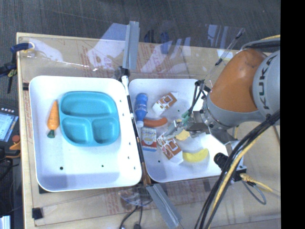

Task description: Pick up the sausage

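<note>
The sausage is a reddish-orange link lying flat in the right bin, just right of a blue bottle. My gripper hangs low over the middle of that bin, a short way right of the sausage's right end, amid small packets. I see nothing of the sausage between its fingers.
The right bin also holds a blue bottle, several small snack packets, a carton and a yellow banana piece. In the left bin lie a blue divided tray and a carrot.
</note>
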You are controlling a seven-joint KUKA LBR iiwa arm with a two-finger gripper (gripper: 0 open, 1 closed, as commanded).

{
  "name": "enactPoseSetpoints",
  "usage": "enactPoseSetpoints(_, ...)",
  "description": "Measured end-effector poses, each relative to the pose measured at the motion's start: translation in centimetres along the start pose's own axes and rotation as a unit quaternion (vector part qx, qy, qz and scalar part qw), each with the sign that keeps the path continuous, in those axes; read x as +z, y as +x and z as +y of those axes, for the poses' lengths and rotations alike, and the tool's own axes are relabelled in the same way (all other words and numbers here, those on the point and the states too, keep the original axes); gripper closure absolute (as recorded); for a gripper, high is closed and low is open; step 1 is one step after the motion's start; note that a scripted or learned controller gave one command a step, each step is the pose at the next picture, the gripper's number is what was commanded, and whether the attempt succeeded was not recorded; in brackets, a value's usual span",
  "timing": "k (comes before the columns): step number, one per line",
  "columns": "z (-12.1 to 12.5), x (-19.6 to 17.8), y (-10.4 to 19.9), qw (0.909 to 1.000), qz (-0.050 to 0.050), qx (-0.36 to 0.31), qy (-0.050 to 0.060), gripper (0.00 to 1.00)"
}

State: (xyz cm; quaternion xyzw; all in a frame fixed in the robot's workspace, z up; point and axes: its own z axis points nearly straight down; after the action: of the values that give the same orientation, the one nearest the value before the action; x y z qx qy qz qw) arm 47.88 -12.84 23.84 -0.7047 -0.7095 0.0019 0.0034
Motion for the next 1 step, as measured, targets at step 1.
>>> enactPoseSetpoints(1, 1.45, 12.30, -0.42, 0.9994, -0.001, -0.034, -0.005, 0.00)
